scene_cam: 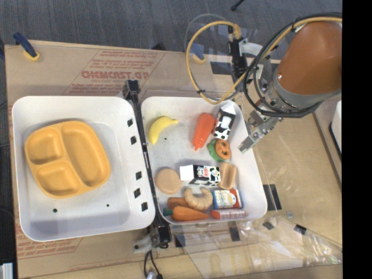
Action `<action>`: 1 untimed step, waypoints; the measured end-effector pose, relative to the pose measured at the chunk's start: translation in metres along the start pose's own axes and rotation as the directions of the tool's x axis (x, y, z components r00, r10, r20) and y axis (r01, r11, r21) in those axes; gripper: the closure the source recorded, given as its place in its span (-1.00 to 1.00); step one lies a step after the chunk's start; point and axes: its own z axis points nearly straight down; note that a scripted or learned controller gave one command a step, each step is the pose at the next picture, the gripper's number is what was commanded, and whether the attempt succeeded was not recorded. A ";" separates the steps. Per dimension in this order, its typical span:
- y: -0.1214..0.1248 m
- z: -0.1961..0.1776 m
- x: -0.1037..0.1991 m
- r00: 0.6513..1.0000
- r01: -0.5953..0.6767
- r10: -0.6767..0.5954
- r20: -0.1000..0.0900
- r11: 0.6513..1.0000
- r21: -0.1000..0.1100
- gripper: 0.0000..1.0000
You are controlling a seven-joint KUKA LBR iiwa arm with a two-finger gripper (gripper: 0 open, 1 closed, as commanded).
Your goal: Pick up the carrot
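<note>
Carrot not yet picked up; the whole grasp is left.

I see the gripper (256,133) hanging over the right bin's (256,182) far edge with narrow fingers holding nothing; the carrot (203,130) lies just left of them, long axis near-upright in view, tip pointing down-left.

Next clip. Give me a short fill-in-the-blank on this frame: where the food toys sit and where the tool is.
1. The yellow divided plate lies in the ____ bin.
2. The banana lies in the right bin, to the ____ of the upright carrot.
3. The tool is near the right bin's ____ edge.
4. The yellow divided plate has ____ compartments.

Missing words: left; left; right; three
</note>
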 end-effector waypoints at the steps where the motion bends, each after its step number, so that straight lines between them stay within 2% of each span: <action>1: 0.033 0.012 -0.041 0.941 -0.339 0.339 -0.006 0.941 0.006 1.00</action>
